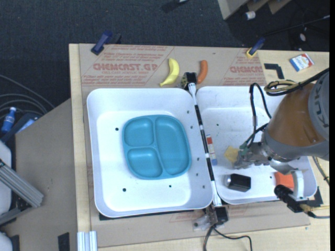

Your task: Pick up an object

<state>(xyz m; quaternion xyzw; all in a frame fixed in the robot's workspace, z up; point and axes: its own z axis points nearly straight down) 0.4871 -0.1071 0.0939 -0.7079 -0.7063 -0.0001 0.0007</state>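
Observation:
In the right bin [230,103] my gripper [242,158] is down near the floor, beside a small yellow piece [231,152] that lies at its left. A black block [238,182] rests just below the gripper, near the bin's front wall. An orange and white object [287,181] lies at the front right corner, partly under the arm. The arm's grey and orange body hides the gripper's tip.
The left bin [104,114] holds a blue three-compartment plate [156,146]. A toy banana [170,72] and an orange carrot-like piece [202,71] lie on the bench behind the bins. Cables loop over the right bin's back right.

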